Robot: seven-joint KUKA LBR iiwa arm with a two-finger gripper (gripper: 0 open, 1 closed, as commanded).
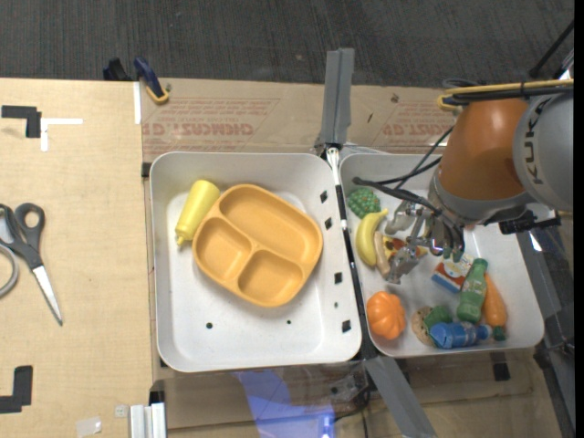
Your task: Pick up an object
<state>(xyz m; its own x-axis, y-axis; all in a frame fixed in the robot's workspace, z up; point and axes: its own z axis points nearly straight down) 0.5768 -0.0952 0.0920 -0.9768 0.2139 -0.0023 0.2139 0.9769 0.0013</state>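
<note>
My gripper (412,246) reaches down into the right bin (525,254), under the orange band of the arm (484,153). It hangs over a small pale and brown item (398,263) just right of a yellow banana (367,238). Close by lie a green leafy toy (363,199), an orange pumpkin (386,315), a red, white and blue box (449,273), a green bottle (472,290), a carrot (495,305) and a blue item (456,336). The wrist hides part of the bin behind it.
The left bin (182,327) holds an orange divided plate (258,243) and a yellow bottle (195,210). Scissors (32,254) lie on the bench at the far left. A grey divider (336,99) runs between the bins at the back.
</note>
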